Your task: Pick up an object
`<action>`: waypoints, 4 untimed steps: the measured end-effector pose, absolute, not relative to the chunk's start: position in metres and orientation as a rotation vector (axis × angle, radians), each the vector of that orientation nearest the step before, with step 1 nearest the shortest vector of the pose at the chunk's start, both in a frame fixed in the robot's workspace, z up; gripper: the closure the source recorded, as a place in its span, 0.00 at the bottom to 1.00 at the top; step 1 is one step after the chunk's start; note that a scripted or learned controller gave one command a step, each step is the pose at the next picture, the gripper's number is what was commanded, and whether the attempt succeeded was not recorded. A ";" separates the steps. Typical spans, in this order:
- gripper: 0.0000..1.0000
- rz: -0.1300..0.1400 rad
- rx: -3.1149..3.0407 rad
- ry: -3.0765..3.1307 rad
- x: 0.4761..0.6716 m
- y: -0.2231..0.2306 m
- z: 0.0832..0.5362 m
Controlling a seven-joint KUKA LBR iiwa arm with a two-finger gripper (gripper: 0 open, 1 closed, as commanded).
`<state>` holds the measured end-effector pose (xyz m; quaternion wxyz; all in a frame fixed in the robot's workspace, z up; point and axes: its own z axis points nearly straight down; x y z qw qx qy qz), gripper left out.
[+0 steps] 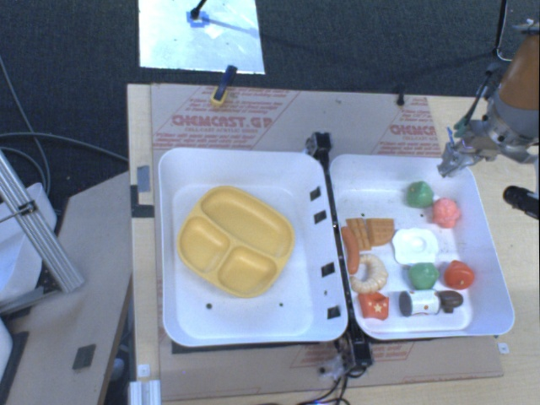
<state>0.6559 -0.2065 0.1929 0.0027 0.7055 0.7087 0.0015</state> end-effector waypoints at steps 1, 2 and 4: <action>1.00 0.004 2.213 2.224 0.670 -0.206 0.189; 1.00 0.001 2.217 2.221 0.660 -0.206 0.189; 1.00 0.004 2.212 2.224 0.670 -0.206 0.188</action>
